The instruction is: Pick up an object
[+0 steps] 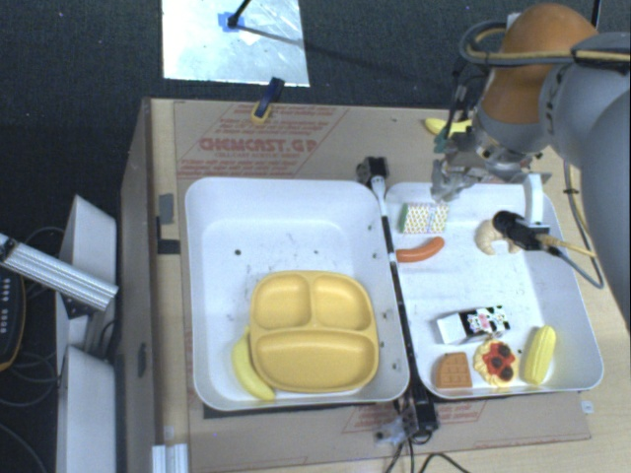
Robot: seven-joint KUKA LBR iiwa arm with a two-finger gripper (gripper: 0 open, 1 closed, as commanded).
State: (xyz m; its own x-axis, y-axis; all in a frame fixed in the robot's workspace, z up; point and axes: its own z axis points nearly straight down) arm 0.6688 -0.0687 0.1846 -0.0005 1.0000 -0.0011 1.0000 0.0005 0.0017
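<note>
Overhead, gripper [441, 197], grip unclear; one sausage [419, 250], one corn cob [538, 354], one banana [248, 371].

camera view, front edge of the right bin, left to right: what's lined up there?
Cracker → pizza slice → corn cob. The black-and-white carton lies just behind the cracker and pizza, so it's left out of the order.

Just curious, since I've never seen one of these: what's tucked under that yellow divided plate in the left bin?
A yellow banana pokes out beneath the yellow divided plastic plate, at its lower-left edge. The plate covers the rest.
</note>
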